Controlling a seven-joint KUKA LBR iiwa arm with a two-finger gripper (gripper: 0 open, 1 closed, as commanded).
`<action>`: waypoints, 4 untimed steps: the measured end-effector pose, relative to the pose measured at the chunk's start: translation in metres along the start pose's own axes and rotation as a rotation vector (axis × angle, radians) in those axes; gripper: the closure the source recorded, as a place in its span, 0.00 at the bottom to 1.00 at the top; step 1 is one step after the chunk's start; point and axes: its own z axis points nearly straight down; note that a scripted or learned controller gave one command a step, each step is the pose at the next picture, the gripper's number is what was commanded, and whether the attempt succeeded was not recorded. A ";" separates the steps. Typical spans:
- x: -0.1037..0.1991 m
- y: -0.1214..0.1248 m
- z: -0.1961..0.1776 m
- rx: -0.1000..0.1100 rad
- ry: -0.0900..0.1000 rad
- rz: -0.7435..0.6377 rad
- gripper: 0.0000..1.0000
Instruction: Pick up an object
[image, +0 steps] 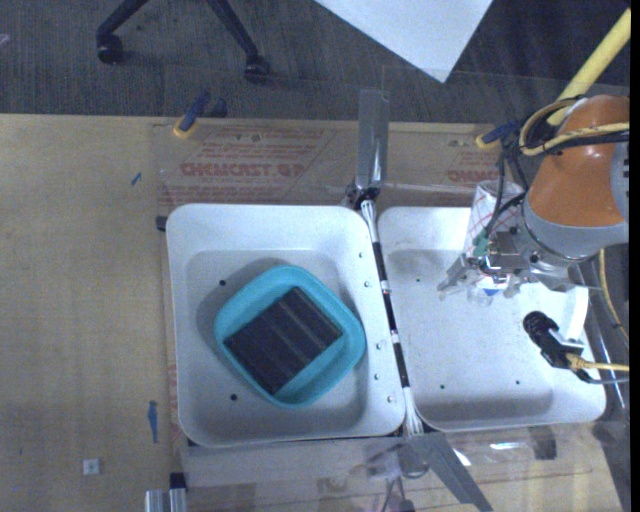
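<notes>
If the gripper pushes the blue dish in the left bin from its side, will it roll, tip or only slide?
The blue dish looks low and wide with rounded corners, lying flat, so it would probably slide, not roll or tip. The dark block inside it may add weight. Its smooth rim looks thick for the gripper to pinch.

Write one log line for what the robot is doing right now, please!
arm: over right bin | gripper: above bin floor, nothing seen held | left bin: blue dish holding dark block | pick: not yet done
</notes>
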 end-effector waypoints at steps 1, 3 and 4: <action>0.000 0.000 0.000 0.000 0.000 0.000 0.00; -0.103 0.112 0.045 -0.005 -0.004 -0.306 0.00; -0.110 0.113 0.105 0.010 0.003 -0.664 0.00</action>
